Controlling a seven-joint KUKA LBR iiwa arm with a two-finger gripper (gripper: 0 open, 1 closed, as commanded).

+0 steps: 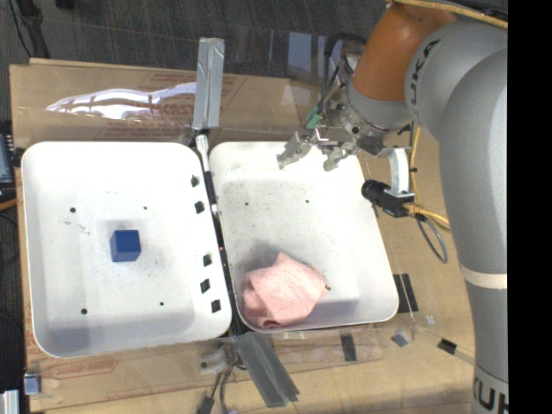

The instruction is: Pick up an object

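Note:
A crumpled pink cloth lies at the near edge of the right bin. A small blue cube rests in the left bin, left of its middle. My gripper hangs above the far edge of the right bin, well away from the cloth. Its two fingers are spread apart with nothing between them, so it is open.
A taped divider with black clips runs between the two bins. Cardboard with a plastic sheet lies behind the bins. The grey arm fills the right side of the view.

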